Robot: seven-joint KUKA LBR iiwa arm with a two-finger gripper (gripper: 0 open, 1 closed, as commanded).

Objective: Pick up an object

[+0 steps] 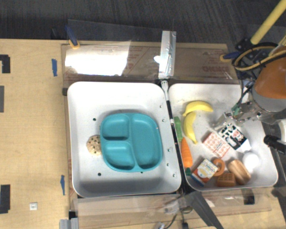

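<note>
The grey arm [272, 87] with its orange band comes in over the upper right corner of the right bin [271, 178], wrist angled down and leftward. Its gripper [230, 114] hangs above that bin's upper middle, apparently not touching anything there.

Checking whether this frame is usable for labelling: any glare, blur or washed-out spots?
Camera view: strong glare on the clear sheet behind the left bin; the white egg-like object nearly blends into the right bin; the arm looks soft at the right; the teal tray and banana look sharp.
</note>
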